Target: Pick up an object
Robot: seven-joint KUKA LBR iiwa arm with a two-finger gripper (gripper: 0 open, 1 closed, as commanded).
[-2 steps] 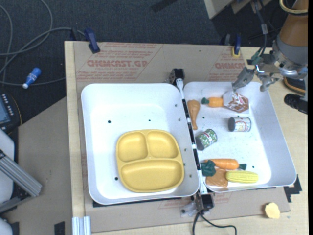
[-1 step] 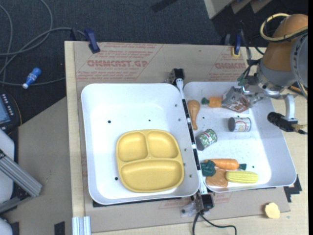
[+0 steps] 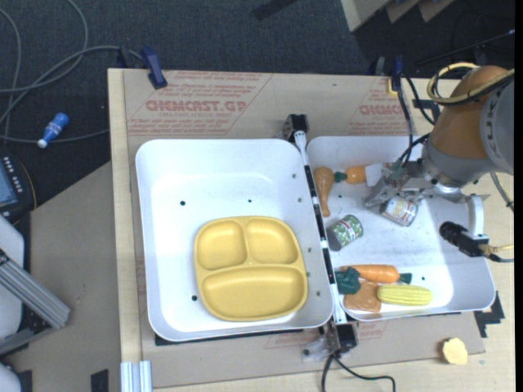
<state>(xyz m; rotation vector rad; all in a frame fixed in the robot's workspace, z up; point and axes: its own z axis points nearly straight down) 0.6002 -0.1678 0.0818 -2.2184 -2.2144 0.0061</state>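
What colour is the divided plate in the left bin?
Yellow; the divided plate shows clearly in the camera view.

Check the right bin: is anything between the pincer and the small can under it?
Nothing visible. The pincer sits directly over the small can near the right bin's back. The green-labelled can lies off to the view's left, the carrot and corn nearer the front; none is between them.
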